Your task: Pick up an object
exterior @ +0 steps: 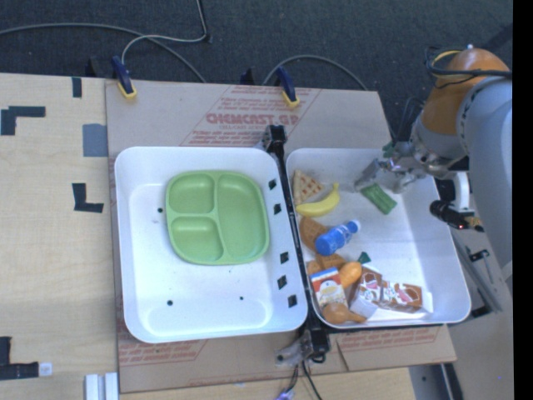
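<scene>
Camera view | your claw [376, 183] hangs low over the green block [379, 198] in the right bin [433, 248], likely lining up a pick | grip: cannot tell

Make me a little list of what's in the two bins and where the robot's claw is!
left bin: green tray with three sections
right bin: waffle, banana, blue bottle, green block, carrot, snack packets at the near end
claw: over the far end of the right bin, next to the green block
claw holding something: cannot tell
arm: reaches in from the right
</scene>
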You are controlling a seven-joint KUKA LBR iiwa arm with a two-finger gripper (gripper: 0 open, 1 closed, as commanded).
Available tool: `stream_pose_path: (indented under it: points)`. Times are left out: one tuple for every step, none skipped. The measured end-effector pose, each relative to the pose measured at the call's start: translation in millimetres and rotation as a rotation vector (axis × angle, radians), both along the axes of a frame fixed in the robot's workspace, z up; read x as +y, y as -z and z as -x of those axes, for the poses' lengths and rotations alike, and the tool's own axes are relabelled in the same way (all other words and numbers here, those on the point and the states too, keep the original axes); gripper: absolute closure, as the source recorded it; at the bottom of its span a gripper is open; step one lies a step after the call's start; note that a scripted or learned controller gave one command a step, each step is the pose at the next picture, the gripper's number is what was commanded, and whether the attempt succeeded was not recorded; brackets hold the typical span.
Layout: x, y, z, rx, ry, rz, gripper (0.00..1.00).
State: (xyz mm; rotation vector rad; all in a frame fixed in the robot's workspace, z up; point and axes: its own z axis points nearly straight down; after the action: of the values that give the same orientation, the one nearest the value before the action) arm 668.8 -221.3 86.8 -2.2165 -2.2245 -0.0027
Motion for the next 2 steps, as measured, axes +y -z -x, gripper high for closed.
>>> stream_pose_path:
  points:
    - [18.8,-0.1,-0.8,-0.004,0.002,0.005,0.0]
    - [-1.9,-3.1,5.0,0.002,0.002,0.003,0.0]
